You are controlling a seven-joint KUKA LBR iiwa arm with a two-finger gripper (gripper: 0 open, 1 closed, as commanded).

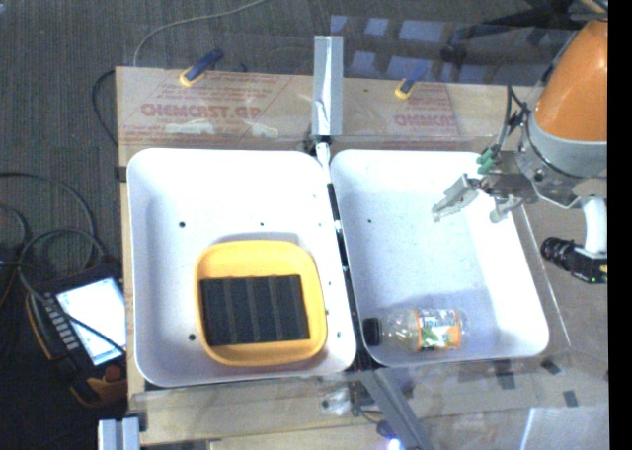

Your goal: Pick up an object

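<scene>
Tablet (87, 318): on the floor, just off the bench's (227, 112) left edge, cables beside it.

Left bin (168, 191): white, shallow. Yellow tray (261, 302) with a dark ribbed inset lies in its near half, close to the near rim and the right wall. The far half is bare floor.

Divider: the two bins meet at a dark seam, with a grey post (326, 88) standing at its far end.

Right bin (395, 241): white, shallow. Bottle (417, 330), clear with an orange label and a black cap, lies on its side along the near wall, cap toward the seam. The rest of the floor is bare, so there is open room above and behind the bottle.

My gripper (474, 196): over the right bin's far right part, near the right wall, well apart from the bottle. My fingers are spread, with nothing between them.

My arm (578, 93): orange and grey, entering from the right over the bin's far right corner.
</scene>
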